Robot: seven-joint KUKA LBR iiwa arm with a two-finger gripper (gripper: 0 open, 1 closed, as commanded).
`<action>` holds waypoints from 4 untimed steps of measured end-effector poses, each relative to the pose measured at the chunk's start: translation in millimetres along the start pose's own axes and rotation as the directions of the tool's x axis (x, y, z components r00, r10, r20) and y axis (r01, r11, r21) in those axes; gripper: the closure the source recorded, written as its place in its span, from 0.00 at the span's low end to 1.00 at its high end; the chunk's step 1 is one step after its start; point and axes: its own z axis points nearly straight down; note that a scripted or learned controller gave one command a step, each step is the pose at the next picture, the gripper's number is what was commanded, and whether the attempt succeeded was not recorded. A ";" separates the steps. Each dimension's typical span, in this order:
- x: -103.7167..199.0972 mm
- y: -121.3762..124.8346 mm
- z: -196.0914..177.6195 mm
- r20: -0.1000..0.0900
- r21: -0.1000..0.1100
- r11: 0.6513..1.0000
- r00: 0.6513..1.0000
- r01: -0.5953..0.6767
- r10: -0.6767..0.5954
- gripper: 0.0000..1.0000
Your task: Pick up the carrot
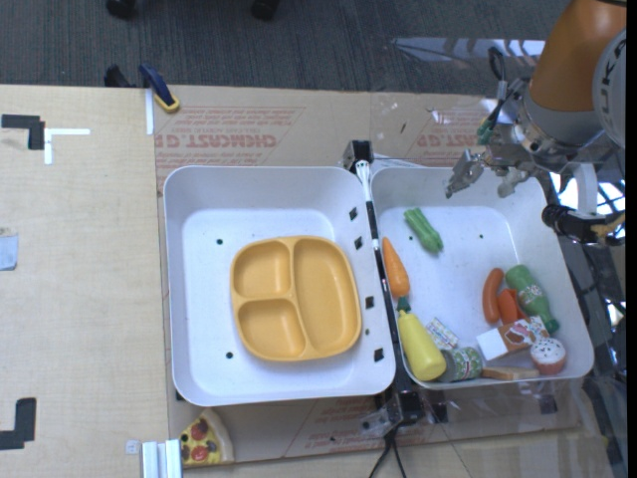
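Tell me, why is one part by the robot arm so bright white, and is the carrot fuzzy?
Camera view: a patch of glare washes out the right bin's far right corner beside the arm; the carrot looks fairly sharp, lying against that bin's left wall; the gripper near the far rim is small and slightly soft.

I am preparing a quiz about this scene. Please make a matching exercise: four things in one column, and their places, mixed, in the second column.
Things:
1. carrot
2. yellow divided plate
3. green vegetable
4. gripper

Places:
A. in the left bin
B. over the right bin's far edge
C. against the right bin's left wall
D. lying alone near the middle of the right bin

Pairs: 1-C, 2-A, 3-D, 4-B
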 end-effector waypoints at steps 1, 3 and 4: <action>42.9 9.1 -195.4 0.003 -0.002 0.943 0.943 0.332 -0.332 0.00; 23.5 18.6 -328.3 0.002 -0.002 0.998 0.998 -0.067 0.067 0.00; 21.8 18.3 -328.2 0.001 -0.001 0.916 0.916 -0.402 0.402 0.00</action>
